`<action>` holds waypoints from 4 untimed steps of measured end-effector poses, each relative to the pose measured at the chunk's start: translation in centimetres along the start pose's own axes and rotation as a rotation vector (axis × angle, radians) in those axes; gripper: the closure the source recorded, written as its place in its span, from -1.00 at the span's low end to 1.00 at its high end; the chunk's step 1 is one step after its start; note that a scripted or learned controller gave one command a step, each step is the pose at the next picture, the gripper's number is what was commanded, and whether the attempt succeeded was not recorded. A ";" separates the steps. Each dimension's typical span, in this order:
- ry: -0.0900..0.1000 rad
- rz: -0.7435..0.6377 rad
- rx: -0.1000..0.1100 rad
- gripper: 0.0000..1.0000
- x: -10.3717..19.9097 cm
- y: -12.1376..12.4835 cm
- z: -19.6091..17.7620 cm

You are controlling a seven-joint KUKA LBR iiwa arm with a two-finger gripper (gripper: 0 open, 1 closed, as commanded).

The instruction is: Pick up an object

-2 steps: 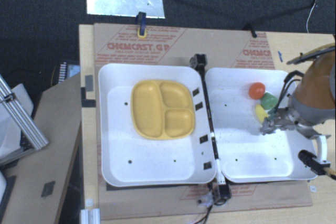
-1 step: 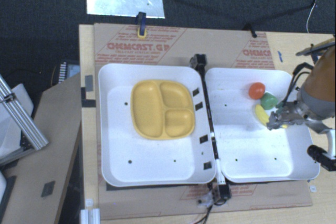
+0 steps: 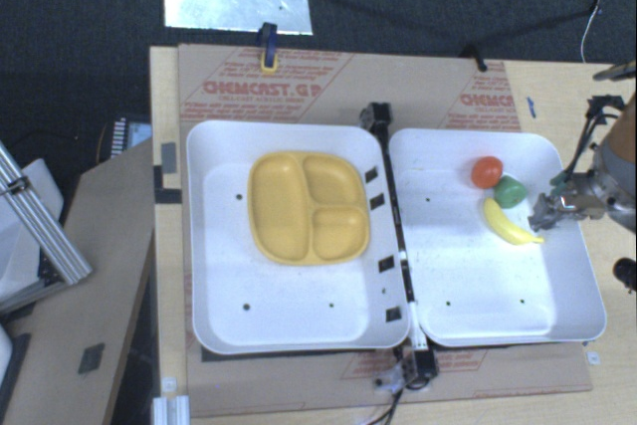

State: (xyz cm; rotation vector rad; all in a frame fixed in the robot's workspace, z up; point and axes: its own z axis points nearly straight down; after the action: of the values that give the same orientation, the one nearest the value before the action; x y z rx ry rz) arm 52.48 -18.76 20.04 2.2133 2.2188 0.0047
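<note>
At the frame's right edge the gripper (image 3: 549, 211) sits just beside the banana (image 3: 510, 224) in the right bin (image 3: 498, 314); its grip state is unclear.

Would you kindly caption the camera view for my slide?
Gripper beside banana in right bin; yellow plate in left.

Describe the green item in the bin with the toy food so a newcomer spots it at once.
Start at the right-hand shallow white bin. Near its upper right corner three small toys cluster together. The small round green toy sits in the middle, just below the round orange-red toy and above the curved yellow banana; it alone is green.
</note>
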 end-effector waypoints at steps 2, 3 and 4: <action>0.004 -0.007 0.003 1.00 4.9 1.8 -6.1; 0.005 -0.008 0.004 1.00 10.8 3.0 -6.1; 0.005 -0.007 0.003 1.00 15.2 4.8 -6.5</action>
State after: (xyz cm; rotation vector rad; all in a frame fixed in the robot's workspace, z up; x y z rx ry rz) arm 57.17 -3.49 26.48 2.2094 2.2306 0.0061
